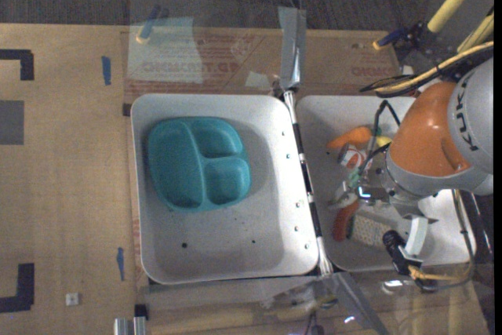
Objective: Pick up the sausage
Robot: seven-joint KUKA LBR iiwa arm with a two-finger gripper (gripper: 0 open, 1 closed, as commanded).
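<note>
The sausage [341, 223], a short reddish-brown piece, lies near the left wall of the right bin [314, 129], towards its front. My gripper [352, 195] hangs just above the sausage's upper end, low in the bin. The grey arm with its orange band [427, 141] covers much of the right bin behind it. Whether the gripper touches the sausage cannot be told from this view.
An orange piece [350, 138] and a small yellow item [382, 143] lie at the back of the right bin. A tan, speckled block [365, 229] sits right of the sausage. The left bin [227, 247] bears a teal divided plate [199, 162].
</note>
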